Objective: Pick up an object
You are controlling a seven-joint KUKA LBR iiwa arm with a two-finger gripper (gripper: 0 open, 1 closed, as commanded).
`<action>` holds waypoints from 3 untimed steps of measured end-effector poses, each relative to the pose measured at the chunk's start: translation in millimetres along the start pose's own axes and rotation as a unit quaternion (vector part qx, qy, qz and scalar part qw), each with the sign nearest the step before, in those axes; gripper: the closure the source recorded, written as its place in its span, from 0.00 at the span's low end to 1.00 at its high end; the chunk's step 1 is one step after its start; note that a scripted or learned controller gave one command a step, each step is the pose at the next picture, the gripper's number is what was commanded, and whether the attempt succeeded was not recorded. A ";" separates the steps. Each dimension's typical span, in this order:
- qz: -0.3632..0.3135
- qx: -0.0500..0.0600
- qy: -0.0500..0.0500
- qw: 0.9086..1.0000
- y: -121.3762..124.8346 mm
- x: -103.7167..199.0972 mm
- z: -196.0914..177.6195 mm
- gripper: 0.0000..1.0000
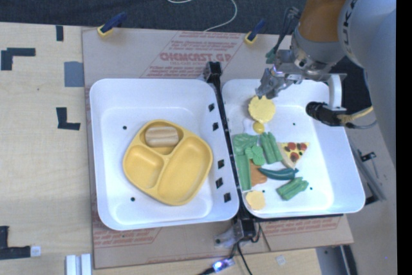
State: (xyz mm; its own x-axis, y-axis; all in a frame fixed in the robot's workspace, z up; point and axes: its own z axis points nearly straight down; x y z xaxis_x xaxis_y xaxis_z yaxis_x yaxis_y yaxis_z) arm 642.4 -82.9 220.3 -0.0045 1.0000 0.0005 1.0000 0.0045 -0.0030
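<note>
The big grey arm (360, 16) with the orange band comes in from the right and leans over the right bin (341, 203). The left bin (106, 138) sits right beside it and has a yellow tray (183, 174) with three parts. A tan round thing (161, 135) lies in the top part of that tray.

In the right bin there is a pile of toy food. Near the top is a flat yellow piece (262, 109), a bit like a round slice. Below it lie green beans (256, 151), a pizza slice (294, 151), a dark green pepper (278, 172), a green pod (293, 188) and a small yellow disc (255, 200).

The gripper (268, 89) points down and to the left. Its tips hang just above the top edge of the flat yellow piece, so that piece is the closest thing to it, lying just below and a little toward the front of the bench. The piece is about as wide as it is long, so I think it can be pinched from either side.

The two dark tips look close together, and I see nothing between them. Whether they touch the yellow piece is too hard to tell. I think the next move is straight down onto it.
</note>
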 end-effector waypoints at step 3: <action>0.001 0.001 -0.001 1.000 10.9 113.5 7.9 1.00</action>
State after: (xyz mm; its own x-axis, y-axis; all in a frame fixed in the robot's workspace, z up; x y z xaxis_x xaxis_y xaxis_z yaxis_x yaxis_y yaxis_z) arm 652.7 30.6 212.4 -0.0022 1.0000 -0.0017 1.0000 0.0022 -0.0053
